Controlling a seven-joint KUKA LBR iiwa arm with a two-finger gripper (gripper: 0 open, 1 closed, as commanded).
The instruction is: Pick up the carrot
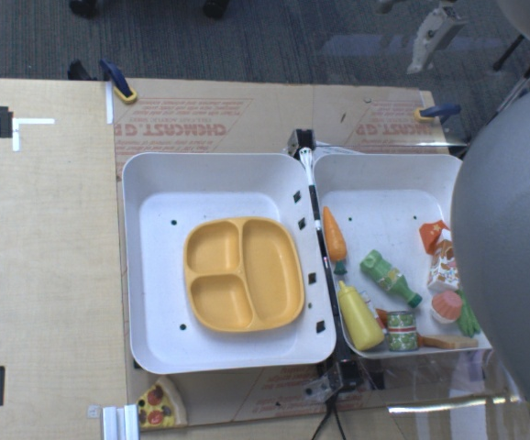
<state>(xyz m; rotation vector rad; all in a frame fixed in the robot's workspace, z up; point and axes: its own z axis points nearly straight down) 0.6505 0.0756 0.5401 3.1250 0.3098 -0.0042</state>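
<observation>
The gripper (430,12) hangs beyond the bins' far edge over the floor; I cannot tell whether it is wide or narrow. The one carrot (335,234) lies well nearer the camera than it, slightly left, against the right bin's (384,174) left wall, with bare floor to its right. One green bottle (389,278), one yellow bottle (359,317) and one can (400,330) lie nearer still. The cardboard (192,117) bears upside-down red print, seemingly "CHEMCAST". The left bin (146,273) holds one yellow plate (244,273).

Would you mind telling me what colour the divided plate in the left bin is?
The plate is yellow all over, clearest in the camera view.
</observation>
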